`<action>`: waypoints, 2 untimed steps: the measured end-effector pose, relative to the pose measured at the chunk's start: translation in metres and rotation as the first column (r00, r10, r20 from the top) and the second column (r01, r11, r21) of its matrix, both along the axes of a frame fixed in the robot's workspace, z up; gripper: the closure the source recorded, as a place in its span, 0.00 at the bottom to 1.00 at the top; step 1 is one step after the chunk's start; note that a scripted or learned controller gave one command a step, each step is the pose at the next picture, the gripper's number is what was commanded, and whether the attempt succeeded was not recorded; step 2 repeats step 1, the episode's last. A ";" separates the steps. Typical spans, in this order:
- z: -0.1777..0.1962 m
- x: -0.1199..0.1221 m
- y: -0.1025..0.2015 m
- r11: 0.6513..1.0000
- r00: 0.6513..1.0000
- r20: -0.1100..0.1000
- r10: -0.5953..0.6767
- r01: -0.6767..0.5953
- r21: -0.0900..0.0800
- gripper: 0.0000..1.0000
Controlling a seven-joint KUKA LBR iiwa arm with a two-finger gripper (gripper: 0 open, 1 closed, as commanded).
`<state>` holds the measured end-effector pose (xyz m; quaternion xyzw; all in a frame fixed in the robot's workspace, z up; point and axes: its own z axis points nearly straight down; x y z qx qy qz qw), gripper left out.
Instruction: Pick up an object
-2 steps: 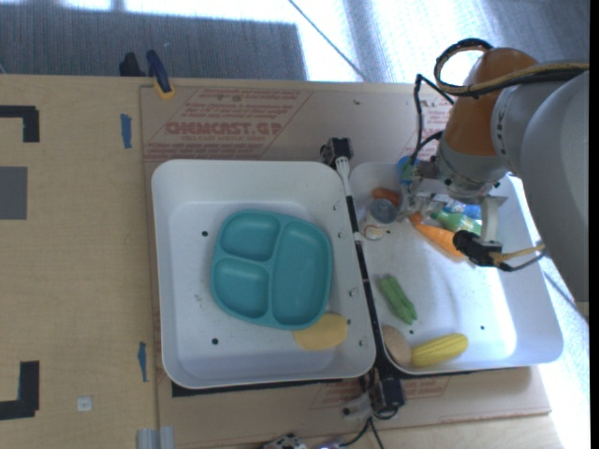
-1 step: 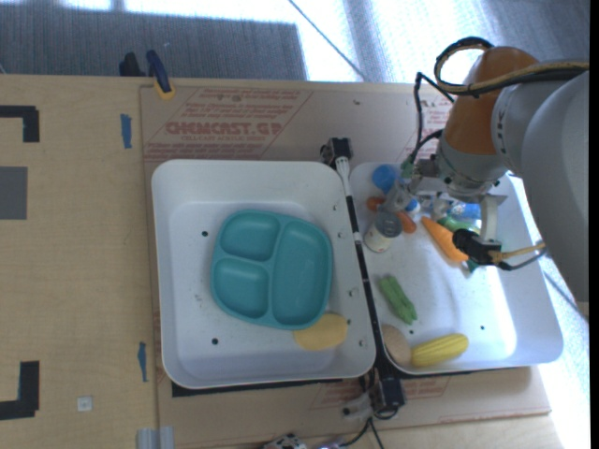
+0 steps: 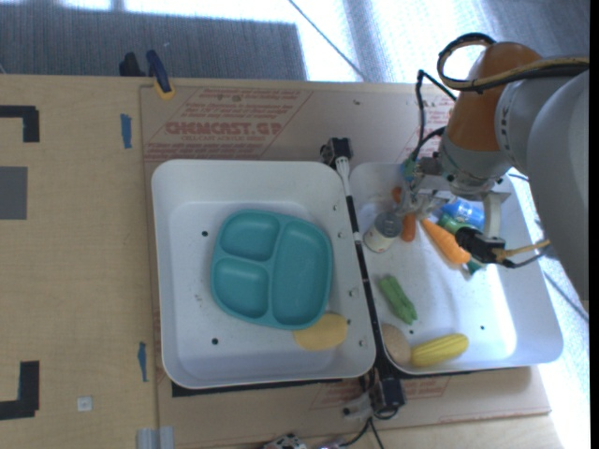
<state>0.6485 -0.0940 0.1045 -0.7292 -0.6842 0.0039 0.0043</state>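
Cardboard covers my counter (image 3: pixel 75 251) under both bins. My gripper (image 3: pixel 409 215) hangs low in the right bin (image 3: pixel 524 330) by the carrot (image 3: pixel 445 240); its grip I cannot tell. I'd judge it mid-descent; next, close and lift.

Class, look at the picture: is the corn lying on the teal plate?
No, the corn lies in the right bin, while the teal plate sits in the left bin.

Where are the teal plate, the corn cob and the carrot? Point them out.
teal plate (image 3: pixel 272 269), camera view, middle divider.
corn cob (image 3: pixel 440 349), camera view, middle of its body.
carrot (image 3: pixel 444 239), camera view, middle of its orange body.
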 end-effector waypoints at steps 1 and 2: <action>0.088 -0.024 0.022 0.980 0.980 0.013 -0.200 0.200 -0.001 1.00; 0.088 -0.024 0.022 0.980 0.980 0.013 -0.200 0.200 -0.001 1.00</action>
